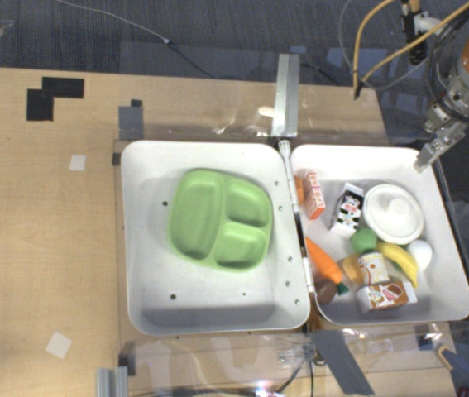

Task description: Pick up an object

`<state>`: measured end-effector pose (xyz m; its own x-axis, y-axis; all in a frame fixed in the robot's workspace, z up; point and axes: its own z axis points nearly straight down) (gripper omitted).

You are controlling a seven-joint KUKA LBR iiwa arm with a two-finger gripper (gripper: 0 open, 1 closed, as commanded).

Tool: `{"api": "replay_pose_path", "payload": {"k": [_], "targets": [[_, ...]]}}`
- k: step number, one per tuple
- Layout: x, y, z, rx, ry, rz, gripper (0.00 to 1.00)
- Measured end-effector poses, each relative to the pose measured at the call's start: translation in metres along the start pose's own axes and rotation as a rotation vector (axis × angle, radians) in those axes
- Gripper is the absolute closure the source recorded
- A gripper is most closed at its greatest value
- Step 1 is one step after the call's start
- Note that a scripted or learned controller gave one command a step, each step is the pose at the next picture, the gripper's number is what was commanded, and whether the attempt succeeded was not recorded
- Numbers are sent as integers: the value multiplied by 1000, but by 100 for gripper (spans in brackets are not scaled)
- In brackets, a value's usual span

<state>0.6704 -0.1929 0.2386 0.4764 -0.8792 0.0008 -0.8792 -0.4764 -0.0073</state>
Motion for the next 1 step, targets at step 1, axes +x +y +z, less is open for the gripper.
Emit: {"api": "replay_pose_path", "payload": {"k": [1], "targets": [[-20, 34, -44, -2, 3, -553, 100]]}}
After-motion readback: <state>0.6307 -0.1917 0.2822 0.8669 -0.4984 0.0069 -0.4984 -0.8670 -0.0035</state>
